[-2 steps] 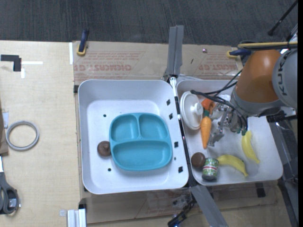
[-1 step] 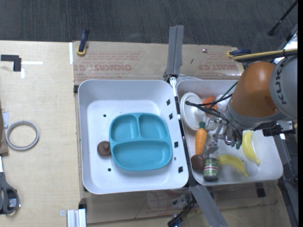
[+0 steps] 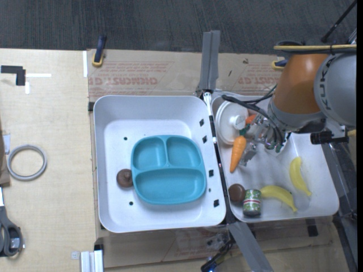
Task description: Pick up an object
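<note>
A: Where are the jaws (image 3: 253, 146)?

B: Low in the right bin (image 3: 320, 205), just beside the carrot (image 3: 237, 152), which leans against a white bowl (image 3: 228, 120). Whether they are released or clenched cannot be told; the wrist hides them.

A: Is anything picked up?

B: Nothing can be seen lifted. The carrot lies on the bin floor, so the grasp and the lift seem left to do.

A: What else is around?

B: Two bananas (image 3: 299, 175) (image 3: 279, 195), a small jar (image 3: 252, 203) and a brown ball (image 3: 236, 192) share that bin. The left bin (image 3: 108, 169) carries a blue tray (image 3: 168, 169) and another brown ball (image 3: 124, 178). A tape ring (image 3: 24, 162) lies on the desk (image 3: 45, 112).

A: What stands in the way?

B: The bowl and the bin wall crowd the carrot, which probably leaves little room.
</note>
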`<action>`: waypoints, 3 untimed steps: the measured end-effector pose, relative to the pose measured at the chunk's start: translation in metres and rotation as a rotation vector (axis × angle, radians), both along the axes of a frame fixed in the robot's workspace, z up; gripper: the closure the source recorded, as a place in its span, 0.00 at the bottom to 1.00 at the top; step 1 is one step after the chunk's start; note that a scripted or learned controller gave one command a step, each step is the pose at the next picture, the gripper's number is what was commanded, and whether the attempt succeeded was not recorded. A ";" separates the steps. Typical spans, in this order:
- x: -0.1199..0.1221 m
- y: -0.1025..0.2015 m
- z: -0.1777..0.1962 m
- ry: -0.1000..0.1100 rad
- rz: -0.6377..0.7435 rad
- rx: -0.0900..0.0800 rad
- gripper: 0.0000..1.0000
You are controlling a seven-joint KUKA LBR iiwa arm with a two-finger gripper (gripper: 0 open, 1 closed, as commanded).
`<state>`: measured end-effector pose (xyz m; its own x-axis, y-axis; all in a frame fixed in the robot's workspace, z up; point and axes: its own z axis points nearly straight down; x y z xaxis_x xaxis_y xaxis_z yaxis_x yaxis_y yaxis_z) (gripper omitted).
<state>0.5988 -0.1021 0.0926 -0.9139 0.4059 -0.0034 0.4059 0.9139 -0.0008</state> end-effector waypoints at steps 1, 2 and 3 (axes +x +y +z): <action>0.001 0.000 0.011 -0.005 0.002 -0.002 1.00; 0.020 0.050 0.135 -0.002 0.104 0.001 1.00; -0.036 -0.014 0.048 0.002 0.254 0.001 1.00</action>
